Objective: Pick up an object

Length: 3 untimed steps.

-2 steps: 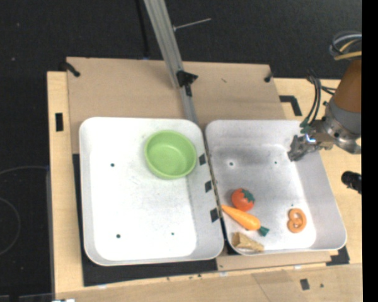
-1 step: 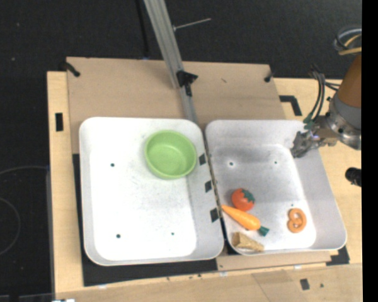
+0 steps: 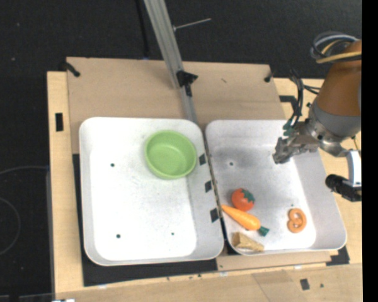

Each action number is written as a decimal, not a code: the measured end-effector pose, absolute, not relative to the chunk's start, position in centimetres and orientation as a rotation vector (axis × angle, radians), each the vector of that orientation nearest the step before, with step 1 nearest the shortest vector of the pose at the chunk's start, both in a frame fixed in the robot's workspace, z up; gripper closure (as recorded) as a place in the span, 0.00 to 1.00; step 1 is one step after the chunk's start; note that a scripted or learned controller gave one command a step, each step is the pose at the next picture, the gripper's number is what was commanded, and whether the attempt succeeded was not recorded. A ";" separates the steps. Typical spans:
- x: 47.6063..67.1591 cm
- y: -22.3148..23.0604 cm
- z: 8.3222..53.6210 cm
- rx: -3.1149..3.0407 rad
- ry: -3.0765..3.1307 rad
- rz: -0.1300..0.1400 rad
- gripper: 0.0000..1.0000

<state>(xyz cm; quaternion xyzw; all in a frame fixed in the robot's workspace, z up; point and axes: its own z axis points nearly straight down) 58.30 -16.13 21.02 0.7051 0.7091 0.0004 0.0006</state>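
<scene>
My gripper [image 3: 282,154] hangs over the upper right part of the right bin [image 3: 258,137], its dark fingers pointing down and left. Nothing shows between them. Below it in the same bin lie a red tomato [image 3: 242,199], an orange carrot [image 3: 242,218], an orange pretzel-shaped piece [image 3: 296,220] and a tan wedge [image 3: 247,241] at the front edge. A green bowl [image 3: 171,155] sits in the upper right of the left bin [image 3: 113,194]. The gripper is well above and to the right of the tomato.
A grey metal pole [image 3: 167,43] slants from the top of the view down to the seam between the bins. The arm's grey and orange wrist [image 3: 340,99] stands at the right edge. Wooden bench [image 3: 176,87] surrounds both bins.
</scene>
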 end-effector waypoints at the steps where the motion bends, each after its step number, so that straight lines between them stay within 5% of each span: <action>1: 57.6 -11.0 20.7 2.214 2.228 0.001 1.00; 3: 56.0 -0.8 22.8 2.211 2.230 0.007 1.00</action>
